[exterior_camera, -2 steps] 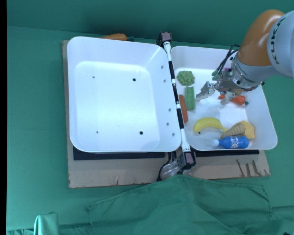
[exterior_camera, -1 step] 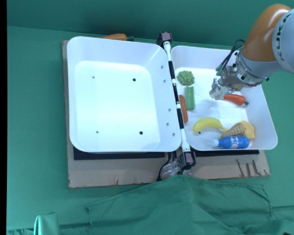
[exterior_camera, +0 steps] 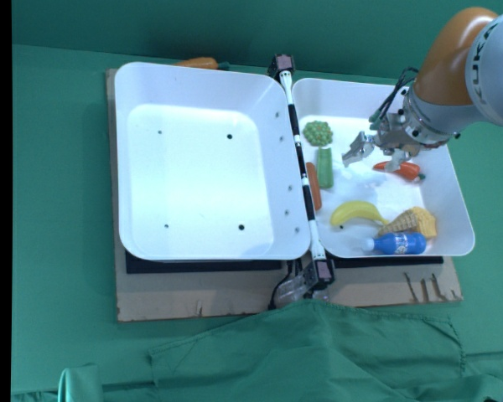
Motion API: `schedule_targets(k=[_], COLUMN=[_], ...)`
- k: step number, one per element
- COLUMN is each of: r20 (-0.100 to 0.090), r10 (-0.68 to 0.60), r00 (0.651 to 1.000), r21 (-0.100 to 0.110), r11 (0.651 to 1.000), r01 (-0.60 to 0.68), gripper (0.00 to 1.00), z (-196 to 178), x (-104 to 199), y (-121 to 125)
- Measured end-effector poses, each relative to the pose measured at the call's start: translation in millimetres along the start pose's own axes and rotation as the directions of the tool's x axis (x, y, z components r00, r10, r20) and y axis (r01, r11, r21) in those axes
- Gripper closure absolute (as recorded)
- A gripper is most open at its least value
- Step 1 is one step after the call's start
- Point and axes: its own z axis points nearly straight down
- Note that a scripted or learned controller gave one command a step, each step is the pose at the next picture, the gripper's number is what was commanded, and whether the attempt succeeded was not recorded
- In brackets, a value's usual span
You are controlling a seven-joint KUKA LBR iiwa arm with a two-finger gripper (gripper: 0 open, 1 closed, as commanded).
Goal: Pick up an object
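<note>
My gripper [exterior_camera: 375, 157] hangs over the upper middle of the right bin [exterior_camera: 457, 199], its fingers open with nothing between them. A red-orange carrot-like piece [exterior_camera: 405, 171] lies just to its right, partly hidden by one finger. To its left stands a green broccoli piece [exterior_camera: 320, 141]. Lower in the bin lie a yellow banana [exterior_camera: 356, 213], a yellow waffle cone [exterior_camera: 411, 222] and a blue bottle [exterior_camera: 397, 244]. An orange sausage-shaped piece [exterior_camera: 313, 184] lies along the bin's left wall.
The left bin [exterior_camera: 134, 90] holds only a few dark specks. An orange object [exterior_camera: 197, 62] lies outside, behind its far rim. A black-and-white bar [exterior_camera: 299, 153] runs between the bins. Green cloth [exterior_camera: 318, 350] bunches at the front.
</note>
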Motion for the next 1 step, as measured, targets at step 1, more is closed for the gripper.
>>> schedule_targets(k=[1], r20=[0.002], r10=[0.003], r00=[1.0], r21=[-0.007], r11=[1.0], r01=[-0.003], gripper=[1.0], z=[-12.9], x=[-1.4], y=[1.4])
